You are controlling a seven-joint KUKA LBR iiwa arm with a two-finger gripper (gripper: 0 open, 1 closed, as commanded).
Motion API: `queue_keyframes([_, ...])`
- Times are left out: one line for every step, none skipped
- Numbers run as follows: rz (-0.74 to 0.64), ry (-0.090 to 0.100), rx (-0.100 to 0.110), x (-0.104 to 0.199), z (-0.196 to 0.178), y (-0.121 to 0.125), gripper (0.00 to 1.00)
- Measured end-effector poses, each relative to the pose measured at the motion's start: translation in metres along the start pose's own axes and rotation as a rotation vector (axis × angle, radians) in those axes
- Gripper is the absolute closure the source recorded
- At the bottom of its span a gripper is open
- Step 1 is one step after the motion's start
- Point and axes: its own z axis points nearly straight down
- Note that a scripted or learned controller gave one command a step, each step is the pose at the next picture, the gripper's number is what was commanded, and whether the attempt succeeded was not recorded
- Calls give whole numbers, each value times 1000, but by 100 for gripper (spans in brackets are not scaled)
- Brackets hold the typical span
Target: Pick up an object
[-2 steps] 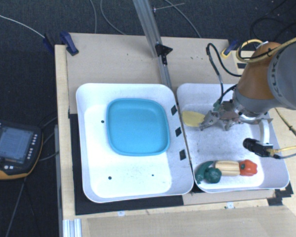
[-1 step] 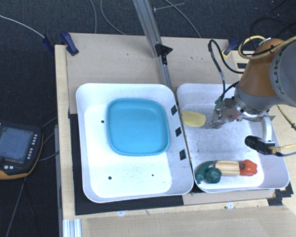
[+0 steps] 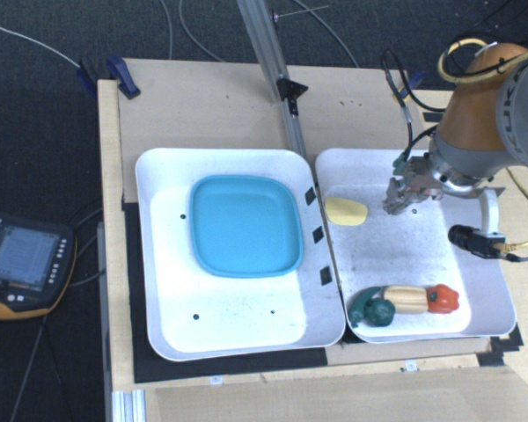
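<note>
Tool (image 3: pixel 403 197) is seen over the right bin (image 3: pixel 484 275), near a yellow piece (image 3: pixel 346 211); its state cannot be told. A green, tan and red toy (image 3: pixel 403 301) lies by the near rim. A blue plate (image 3: pixel 246 225) sits in the left bin (image 3: pixel 163 236).

Single fixed camera above bench (image 3: pixel 246 385), looking down at slant. Mid-distance: both bins fully in frame, left bin (image 3: pixel 163 236) centre, right bin (image 3: pixel 405 253) toward right. Arm (image 3: pixel 484 112) enters from right. Floor along top and left.
</note>
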Motion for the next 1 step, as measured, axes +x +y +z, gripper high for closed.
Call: queue_keyframes([1, -1, -1, -10, -50, 1, 100])
